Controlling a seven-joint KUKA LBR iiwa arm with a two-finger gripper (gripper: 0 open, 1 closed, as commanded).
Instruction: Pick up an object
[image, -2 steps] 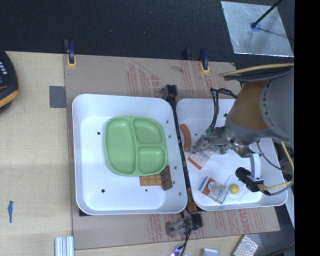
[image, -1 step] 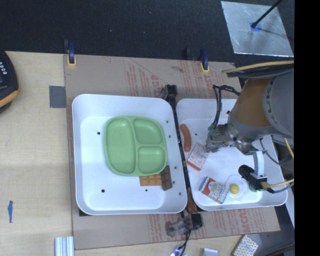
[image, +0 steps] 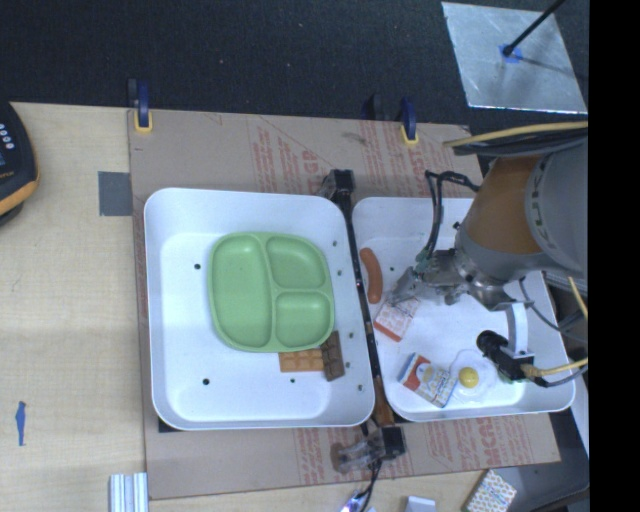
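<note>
My gripper (image: 412, 284) hangs low over the left part of the right bin (image: 500, 405). It sits just above a white and red packet (image: 393, 320) and to the right of an orange sausage (image: 371, 275) that lies along the bin's left wall. Nothing can be seen held in it. Near the bin's front lie a small colourful box (image: 428, 381) and a yellow ball (image: 467, 377). The grey arm with its orange band (image: 505, 215) covers the bin's far right.
The left bin (image: 170, 300) holds a green divided plate (image: 271, 290). At the plate's front edge lie an orange waffle-like block (image: 302, 361) and a brown block (image: 333, 356). The wall between the bins runs close to the gripper's left.
</note>
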